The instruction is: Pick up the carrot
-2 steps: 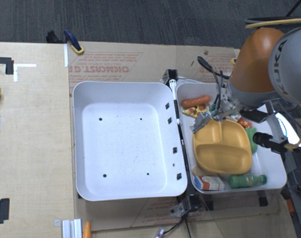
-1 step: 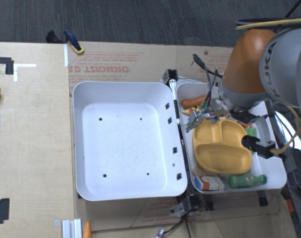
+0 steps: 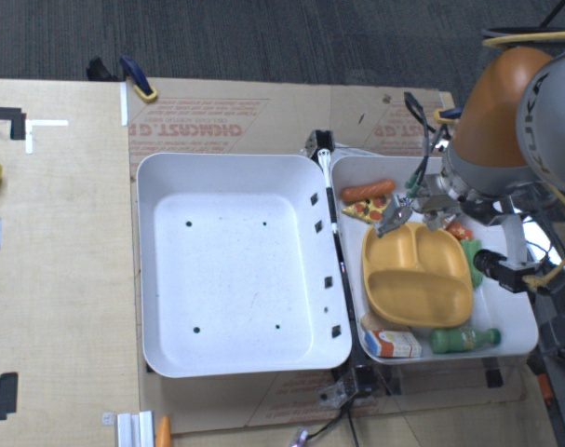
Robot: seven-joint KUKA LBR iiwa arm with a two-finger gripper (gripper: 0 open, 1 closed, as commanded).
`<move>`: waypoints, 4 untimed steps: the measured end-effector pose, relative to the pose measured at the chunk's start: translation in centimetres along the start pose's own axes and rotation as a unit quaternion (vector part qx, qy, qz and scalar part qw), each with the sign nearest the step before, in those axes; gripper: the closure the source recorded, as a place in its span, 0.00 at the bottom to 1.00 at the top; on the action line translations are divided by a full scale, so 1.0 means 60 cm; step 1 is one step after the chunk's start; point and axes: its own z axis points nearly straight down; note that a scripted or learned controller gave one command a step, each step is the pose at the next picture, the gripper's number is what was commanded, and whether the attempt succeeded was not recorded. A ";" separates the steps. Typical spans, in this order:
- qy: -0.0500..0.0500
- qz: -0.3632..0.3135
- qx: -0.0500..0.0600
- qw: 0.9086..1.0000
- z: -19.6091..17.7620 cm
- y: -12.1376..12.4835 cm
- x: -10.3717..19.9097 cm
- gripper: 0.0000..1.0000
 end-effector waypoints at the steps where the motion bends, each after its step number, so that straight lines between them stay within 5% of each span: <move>1: 0.000 0.080 -0.003 0.997 0.163 0.090 -0.045 0.00; 2: 0.001 -0.007 0.000 1.000 0.122 -0.040 -0.054 0.00; 3: 0.000 -0.083 -0.002 0.997 0.163 0.013 -0.060 0.00; 4: 0.000 -0.007 -0.001 1.000 0.165 0.050 -0.060 0.00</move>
